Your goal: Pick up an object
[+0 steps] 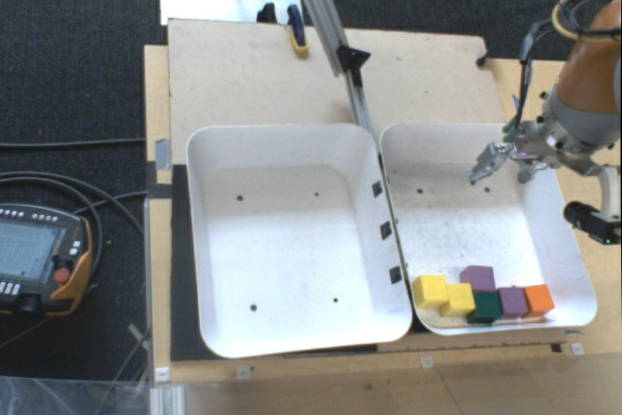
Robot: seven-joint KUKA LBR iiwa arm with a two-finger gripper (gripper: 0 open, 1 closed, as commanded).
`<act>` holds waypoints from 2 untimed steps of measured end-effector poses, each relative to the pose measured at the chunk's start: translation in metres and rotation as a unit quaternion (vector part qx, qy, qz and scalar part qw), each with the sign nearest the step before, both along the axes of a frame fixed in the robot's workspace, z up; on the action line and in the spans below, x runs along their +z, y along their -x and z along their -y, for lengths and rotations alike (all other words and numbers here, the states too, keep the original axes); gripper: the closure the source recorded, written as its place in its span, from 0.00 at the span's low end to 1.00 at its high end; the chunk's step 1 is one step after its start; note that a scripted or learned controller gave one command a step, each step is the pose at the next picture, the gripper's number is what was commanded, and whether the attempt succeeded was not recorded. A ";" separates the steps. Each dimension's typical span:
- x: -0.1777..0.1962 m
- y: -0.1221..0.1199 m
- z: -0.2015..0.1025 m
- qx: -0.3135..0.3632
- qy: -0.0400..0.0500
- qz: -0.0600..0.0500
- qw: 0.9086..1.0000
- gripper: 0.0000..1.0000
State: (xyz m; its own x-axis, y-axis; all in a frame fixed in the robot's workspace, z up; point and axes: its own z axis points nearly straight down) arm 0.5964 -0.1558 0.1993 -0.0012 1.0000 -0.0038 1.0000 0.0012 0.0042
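Several small blocks lie bunched along the near edge of the right bin [544, 209]: two yellow ones [431, 289], a purple one [477, 278], a dark green one [484, 306], a second purple one [512, 300] and an orange one [538, 298]. My gripper [505, 168] hangs over the far right part of that bin, well behind the blocks. Its metal fingers [483, 166] stand apart, open, with nothing between them. The arm's grey wrist and orange band [593, 63] rise at the right edge.
The left bin [209, 209] adjoins the right one along a shared rim. A slanted metal pole [326, 15] crosses the back board down to the bins' junction. A teach pendant [34, 258] with cables lies on the floor at the left.
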 end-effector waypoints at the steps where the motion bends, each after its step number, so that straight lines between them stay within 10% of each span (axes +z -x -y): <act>1: 0.015 0.001 -0.001 0.002 -0.001 0.000 1.000 0.00; 2: 0.076 0.099 -0.075 0.004 -0.003 -0.001 1.000 0.00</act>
